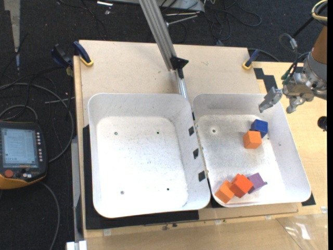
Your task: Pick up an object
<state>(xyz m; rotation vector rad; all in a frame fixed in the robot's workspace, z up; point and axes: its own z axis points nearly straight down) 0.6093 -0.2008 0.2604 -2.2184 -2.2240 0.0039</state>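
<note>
The right bin (229, 123) holds several small blocks. A blue block (259, 126) touches an orange block (252, 139) near the bin's right side. Near the front edge sit two orange blocks (234, 187) side by side and a purple block (256, 181) just right of them. My gripper (281, 100) hangs above the bin's far right rim, up and to the right of the blue block. Its two fingers stand apart with nothing between them.
The left bin (138, 155) lies beside the right one on the wooden bench. A slanted metal pole (158, 27) rises from between the bins at the back. Yellow clamps (86, 60) sit at the bench's far corners. A pendant (21, 152) lies on the floor at left.
</note>
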